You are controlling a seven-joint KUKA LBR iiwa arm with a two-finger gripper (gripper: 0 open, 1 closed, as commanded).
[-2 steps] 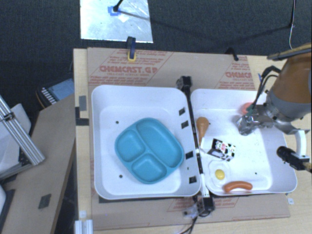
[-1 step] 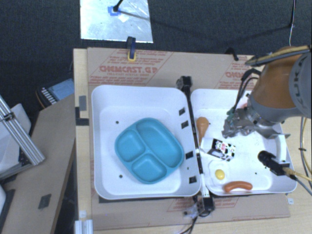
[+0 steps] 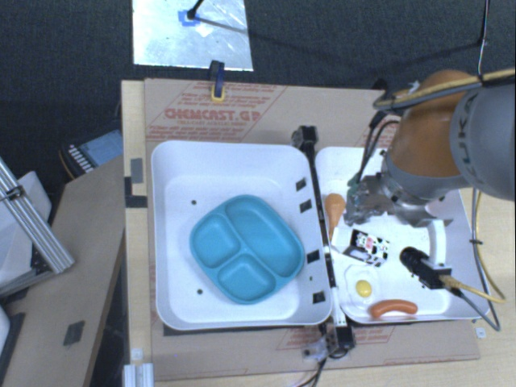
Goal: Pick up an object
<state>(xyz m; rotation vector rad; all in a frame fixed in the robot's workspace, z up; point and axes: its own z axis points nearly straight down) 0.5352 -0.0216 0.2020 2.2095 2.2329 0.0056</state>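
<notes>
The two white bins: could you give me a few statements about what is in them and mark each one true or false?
1. The blue divided plate lies in the left bin. True.
2. A fried-egg toy lies in the left bin. False: it lies in the right bin, near its front.
3. A sausage toy lies just beyond the egg, towards the right bin's front edge. True.
4. The arm reaches over the left bin. False: it is over the right bin.
5. The blue plate has three compartments. True.
</notes>
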